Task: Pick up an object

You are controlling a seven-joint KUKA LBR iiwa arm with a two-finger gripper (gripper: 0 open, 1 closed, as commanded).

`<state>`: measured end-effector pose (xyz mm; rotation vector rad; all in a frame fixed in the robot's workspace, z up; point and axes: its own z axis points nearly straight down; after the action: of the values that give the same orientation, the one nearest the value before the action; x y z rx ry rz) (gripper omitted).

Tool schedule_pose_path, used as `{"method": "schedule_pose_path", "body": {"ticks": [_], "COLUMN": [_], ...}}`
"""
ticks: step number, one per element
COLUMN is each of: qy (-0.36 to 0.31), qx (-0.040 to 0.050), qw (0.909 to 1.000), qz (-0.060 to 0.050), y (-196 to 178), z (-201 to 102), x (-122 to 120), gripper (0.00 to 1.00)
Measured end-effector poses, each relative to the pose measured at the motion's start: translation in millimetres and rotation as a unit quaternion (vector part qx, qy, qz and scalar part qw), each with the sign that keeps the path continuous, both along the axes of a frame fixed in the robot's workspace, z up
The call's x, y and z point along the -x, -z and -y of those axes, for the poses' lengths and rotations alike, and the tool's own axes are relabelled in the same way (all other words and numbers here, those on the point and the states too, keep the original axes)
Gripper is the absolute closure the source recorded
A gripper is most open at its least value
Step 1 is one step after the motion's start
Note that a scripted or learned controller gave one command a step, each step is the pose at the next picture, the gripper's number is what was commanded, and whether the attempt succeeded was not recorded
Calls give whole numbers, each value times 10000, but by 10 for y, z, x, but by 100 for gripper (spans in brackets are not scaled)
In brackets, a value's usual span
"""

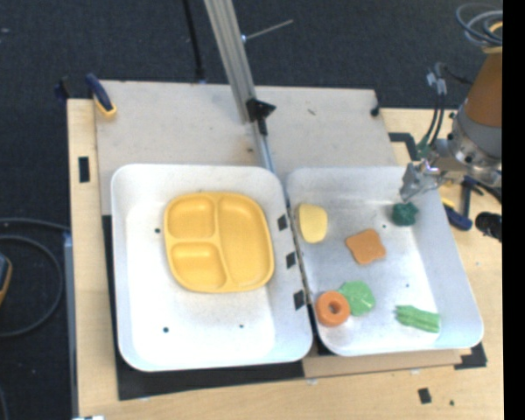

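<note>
Bench (pixel 184 121) carries two shallow white bins side by side. Left bin (pixel 140 322) holds a yellow divided plate (pixel 219 240) with three compartments, lying flat near the bin's middle.

Right bin (pixel 455 269) holds the loose items:
- pale yellow rounded piece (pixel 312 222), upper left of that bin, just beside the divider between bins
- orange-brown square block (pixel 366 247), about mid-bin
- orange ring (pixel 333 308), lower left of the bin, touching a bright green lumpy piece (pixel 359 297) to its right
- green elongated piece (pixel 417 318), lower right, lying apart from the others
- small dark teal object (pixel 405 213), upper right part of the bin, near the far wall

Arm comes in from the frame's right edge, its orange band (pixel 483 94) at upper right. Gripper (pixel 413 185) hangs over the bin's upper right corner, directly above the dark teal object and very close to it; contact cannot be judged at this resolution. Cannot tell how the claw is set, and nothing visibly sits in it.

A metal pole (pixel 232 51) rises from the back of the bench toward the top of the frame. Dark cables (pixel 437 125) hang beside the wrist.
</note>
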<state>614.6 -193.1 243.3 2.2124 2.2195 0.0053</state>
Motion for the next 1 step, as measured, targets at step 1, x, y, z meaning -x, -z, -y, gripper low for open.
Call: {"method": "schedule_pose_path", "body": {"ticks": [1], "qy": [-4], "qx": [-8], "qw": [10000], "qz": [-20], "y": [-237], "z": [14], "x": [-8], "gripper": [100]}}
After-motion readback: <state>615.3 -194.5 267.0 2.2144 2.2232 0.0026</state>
